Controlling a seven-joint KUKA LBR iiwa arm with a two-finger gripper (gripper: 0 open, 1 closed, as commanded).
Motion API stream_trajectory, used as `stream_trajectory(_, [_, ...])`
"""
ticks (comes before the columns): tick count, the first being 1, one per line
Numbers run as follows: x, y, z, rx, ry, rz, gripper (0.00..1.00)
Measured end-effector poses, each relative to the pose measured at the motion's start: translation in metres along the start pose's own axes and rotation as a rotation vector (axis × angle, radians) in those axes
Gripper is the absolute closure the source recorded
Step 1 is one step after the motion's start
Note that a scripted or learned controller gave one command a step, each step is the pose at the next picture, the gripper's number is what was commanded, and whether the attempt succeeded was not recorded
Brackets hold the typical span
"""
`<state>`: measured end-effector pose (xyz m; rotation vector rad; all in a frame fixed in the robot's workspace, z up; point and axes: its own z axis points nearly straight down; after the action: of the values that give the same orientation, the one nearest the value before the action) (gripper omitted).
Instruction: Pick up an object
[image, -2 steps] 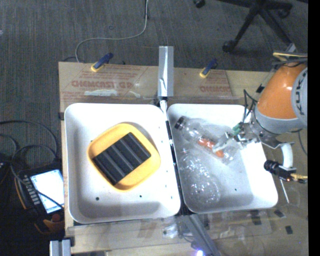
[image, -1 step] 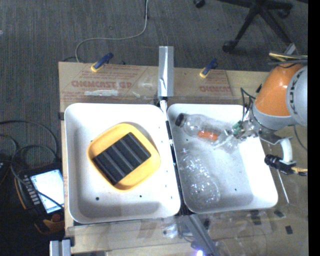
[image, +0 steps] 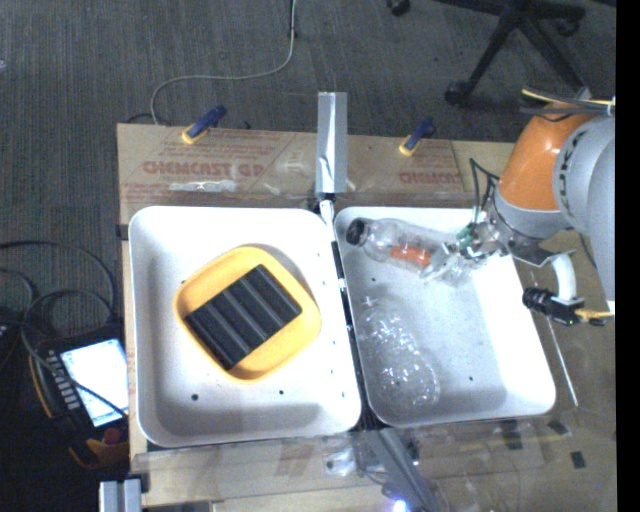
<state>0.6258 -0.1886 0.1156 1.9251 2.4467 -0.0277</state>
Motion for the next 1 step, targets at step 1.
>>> stream_trajectory(1, [-0.0098, 0.0294, 0.0172, 0.051, 0.024, -0.036, 0.0])
